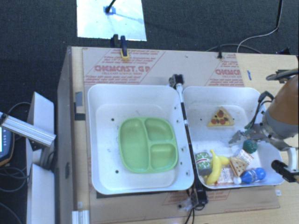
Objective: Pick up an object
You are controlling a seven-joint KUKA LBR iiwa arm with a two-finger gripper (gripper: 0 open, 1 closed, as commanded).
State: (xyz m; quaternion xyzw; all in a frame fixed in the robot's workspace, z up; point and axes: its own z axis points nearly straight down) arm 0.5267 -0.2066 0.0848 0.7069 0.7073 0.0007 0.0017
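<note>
The right bin (201, 97) holds several toy items. A pizza slice (221, 118) lies near its middle, and a yellow banana (216, 167), a small green-and-white can (203, 160), a cracker (239, 165) and a blue bottle (252, 175) cluster along the front wall. A dark green round object (250, 146) sits just under my gripper (247, 136), which hangs low over the bin's right side. Whether the gripper touches that object is hidden by the wrist.
The left bin (105, 101) holds a light green divided plate (148, 143). A rod with a clamp (180, 101) runs along the wall between the bins. The grey arm (282, 111) enters over the right bin's right rim.
</note>
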